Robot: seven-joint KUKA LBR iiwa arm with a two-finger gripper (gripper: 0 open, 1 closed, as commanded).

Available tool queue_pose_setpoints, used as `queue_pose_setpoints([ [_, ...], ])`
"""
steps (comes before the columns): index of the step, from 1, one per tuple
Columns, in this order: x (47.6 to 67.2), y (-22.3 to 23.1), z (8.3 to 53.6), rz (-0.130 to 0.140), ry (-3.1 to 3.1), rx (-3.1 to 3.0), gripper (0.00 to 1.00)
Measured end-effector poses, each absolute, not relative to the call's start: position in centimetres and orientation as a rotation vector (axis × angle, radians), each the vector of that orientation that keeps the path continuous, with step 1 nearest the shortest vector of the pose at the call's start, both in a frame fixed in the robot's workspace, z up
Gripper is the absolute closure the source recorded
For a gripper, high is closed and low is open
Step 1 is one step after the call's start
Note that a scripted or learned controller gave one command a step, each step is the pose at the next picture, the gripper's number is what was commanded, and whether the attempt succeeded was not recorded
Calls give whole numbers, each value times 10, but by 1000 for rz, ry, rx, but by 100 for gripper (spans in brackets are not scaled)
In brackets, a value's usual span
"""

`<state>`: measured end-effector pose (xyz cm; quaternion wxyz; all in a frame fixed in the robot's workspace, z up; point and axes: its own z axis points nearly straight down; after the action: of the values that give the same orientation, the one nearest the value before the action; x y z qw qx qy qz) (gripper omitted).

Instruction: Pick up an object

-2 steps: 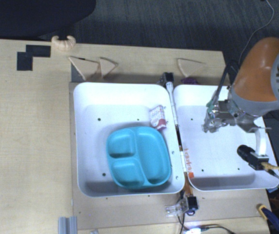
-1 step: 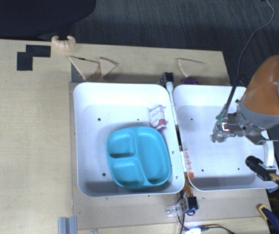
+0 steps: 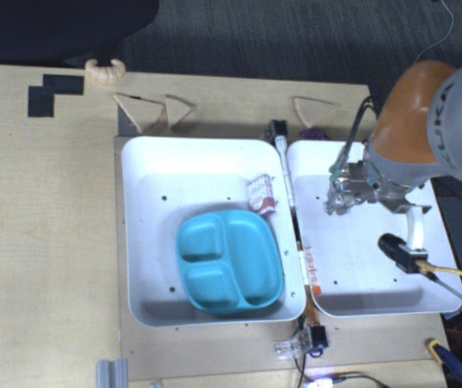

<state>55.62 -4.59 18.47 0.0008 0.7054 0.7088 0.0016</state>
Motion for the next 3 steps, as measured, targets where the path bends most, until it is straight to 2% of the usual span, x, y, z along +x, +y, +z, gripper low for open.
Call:
queue_pose_setpoints([
  [1, 524, -100, 154, 1, 2222, 2218, 100],
  [2, 496, -55, 198, 4, 2226, 2215, 100],
  [3, 510, -95, 158, 1, 2223, 2218, 100],
])
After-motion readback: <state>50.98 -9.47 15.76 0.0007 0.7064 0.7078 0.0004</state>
